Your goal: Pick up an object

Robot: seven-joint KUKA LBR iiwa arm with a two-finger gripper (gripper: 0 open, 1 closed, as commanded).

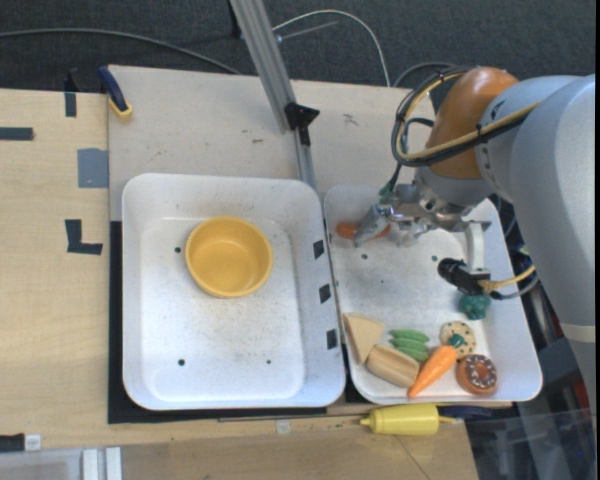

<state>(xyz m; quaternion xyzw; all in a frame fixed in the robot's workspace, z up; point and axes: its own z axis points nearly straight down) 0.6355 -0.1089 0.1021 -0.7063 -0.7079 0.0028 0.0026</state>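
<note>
My gripper [373,227] hangs low over the far left part of the right bin [510,363], reaching in from the right under the orange wrist band. A small orange-red object [347,231] lies right at its tip, close to the bin's left wall; whether it is gripped cannot be made out. Along the bin's near edge lie a tan wedge [361,334], a wooden cylinder [392,365], a green pea pod [411,342], a carrot [433,368], a brown donut [477,374] and a small cookie [458,336]. A teal piece [473,305] sits mid-right.
The left bin [140,298] holds a yellow bowl [228,256]. A yellow bottle [405,421] lies on the bench in front of the right bin. A grey metal post [270,58] slants down to the gap between the bins. Cables loop around the wrist.
</note>
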